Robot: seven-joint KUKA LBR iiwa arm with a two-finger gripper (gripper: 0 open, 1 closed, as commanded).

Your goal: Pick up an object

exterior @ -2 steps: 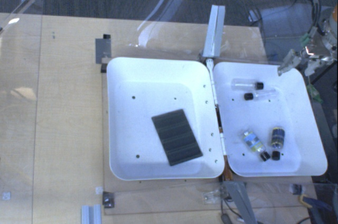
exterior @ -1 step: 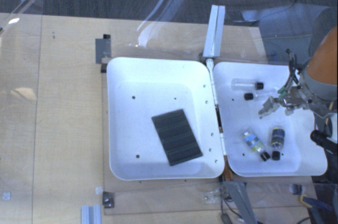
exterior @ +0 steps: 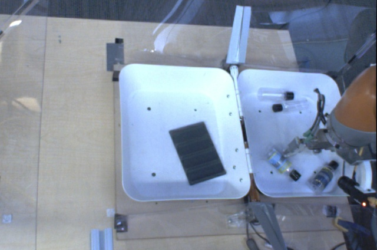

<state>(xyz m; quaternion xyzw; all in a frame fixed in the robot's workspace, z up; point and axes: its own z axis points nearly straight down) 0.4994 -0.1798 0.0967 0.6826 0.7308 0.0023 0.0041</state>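
Two white bins sit side by side on the wooden bench, and the gripper reaches into the right bin toward a small vial, approach still underway, finger state impossible to tell, next needing a lowered, centred close.

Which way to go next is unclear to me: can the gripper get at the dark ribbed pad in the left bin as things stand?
Probably yes. The dark ribbed pad lies flat and alone in the left bin, nothing on it. The gripper is low in the right bin among small vials, so it must lift over the rims between.
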